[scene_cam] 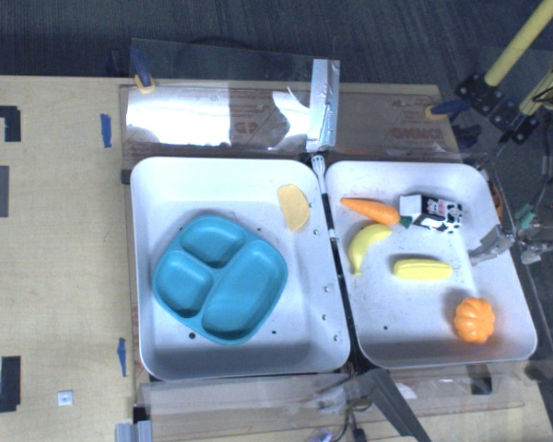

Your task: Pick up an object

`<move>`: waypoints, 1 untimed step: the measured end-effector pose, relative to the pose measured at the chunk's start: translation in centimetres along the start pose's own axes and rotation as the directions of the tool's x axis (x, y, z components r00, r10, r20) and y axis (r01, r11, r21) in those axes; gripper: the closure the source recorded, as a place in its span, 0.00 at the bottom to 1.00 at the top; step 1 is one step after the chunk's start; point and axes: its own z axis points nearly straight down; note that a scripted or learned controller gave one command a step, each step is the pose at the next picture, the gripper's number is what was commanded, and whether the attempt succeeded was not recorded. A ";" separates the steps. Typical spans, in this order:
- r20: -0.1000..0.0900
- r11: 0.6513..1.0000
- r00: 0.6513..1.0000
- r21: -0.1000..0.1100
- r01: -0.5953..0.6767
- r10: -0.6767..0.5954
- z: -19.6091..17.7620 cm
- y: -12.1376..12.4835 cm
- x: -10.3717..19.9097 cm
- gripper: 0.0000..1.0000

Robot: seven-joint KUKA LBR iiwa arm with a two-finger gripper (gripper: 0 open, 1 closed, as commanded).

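Note:
The right bin holds an orange carrot and a yellow banana near its left wall. A short yellow oblong piece lies in the middle of that bin. A small orange pumpkin sits at its front right. A black-and-white box with a green corner lies at the back. In the left bin a blue divided plate rests flat, and a pale yellow slice lies near the back right corner.
A clear plastic sheet and a metal bracket stand behind the bins. A yellow pole with a black clamp crosses the top right. Grey hardware and cables sit at the right bin's outer edge.

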 end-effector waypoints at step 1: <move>0.005 0.991 0.991 -0.010 0.130 -0.130 13.7 7.3 3.1 0.00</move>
